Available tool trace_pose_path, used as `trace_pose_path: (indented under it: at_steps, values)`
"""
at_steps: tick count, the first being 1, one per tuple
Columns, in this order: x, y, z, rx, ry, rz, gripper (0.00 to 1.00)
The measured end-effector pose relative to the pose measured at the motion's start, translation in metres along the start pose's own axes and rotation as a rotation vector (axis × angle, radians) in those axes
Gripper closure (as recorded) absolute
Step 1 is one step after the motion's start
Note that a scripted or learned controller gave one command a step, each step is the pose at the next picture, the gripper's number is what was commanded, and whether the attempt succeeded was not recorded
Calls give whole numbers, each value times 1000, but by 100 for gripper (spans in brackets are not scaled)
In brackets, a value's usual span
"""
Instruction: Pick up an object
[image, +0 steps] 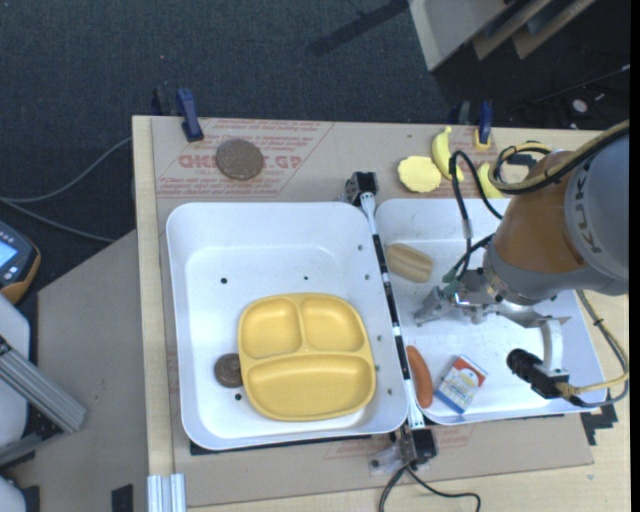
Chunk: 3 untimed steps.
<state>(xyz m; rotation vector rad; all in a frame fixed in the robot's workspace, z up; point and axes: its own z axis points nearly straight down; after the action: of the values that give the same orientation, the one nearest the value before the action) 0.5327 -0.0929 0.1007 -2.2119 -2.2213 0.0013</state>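
Camera view: arm comes in from the right w/ the gripper (440, 305) low inside the right bin (520, 398), near that bin's middle-left. Can't tell its state; the metal tip is small and partly under the wrist, and nothing is seen held.

Taking the gripper as landmark: bread roll (408, 262) sits just up and left of it, close but apart. Hot dog (419, 376) lies below and slightly left, along the divider wall. Small carton (460, 385) is below it, just right of the hot dog. No one object is named as target, so any of these 3 could serve; roll looks nearest.

In the left bin (190, 300), well left of the gripper: yellow divided plate (303, 355) w/ a brown disc (229, 371) touching its left edge. Beyond the bins, up from the gripper: yellow toy pieces (420, 172) on the board; a 2nd brown disc (239, 158) far up-left.

Risks, as I judge them:
- Tip sits btwn roll and hot dog, over bare bin floor. Closing there prob grabs nothing.
- Roll is rounded; an off-centre pinch could squirt it sideways toward the divider.
- Hot dog hugs the wall, so a finger may hit the bin edge before getting round it.
- Carton is flat and tilted; the grip may slide off its face.
- Black cable loops near the wrist could snag on a big swing.
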Motion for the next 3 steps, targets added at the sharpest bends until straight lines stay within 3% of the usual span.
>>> trace_pose_path:
  at_steps: [1, 2, 3]
  values:
    - [-29, -57, 18, 3, -2, 9, 0]
    - [-28, -53, 6, -7, -5, 6, 100]
    - [-101, -13, -137, -25, -15, 8, 100]
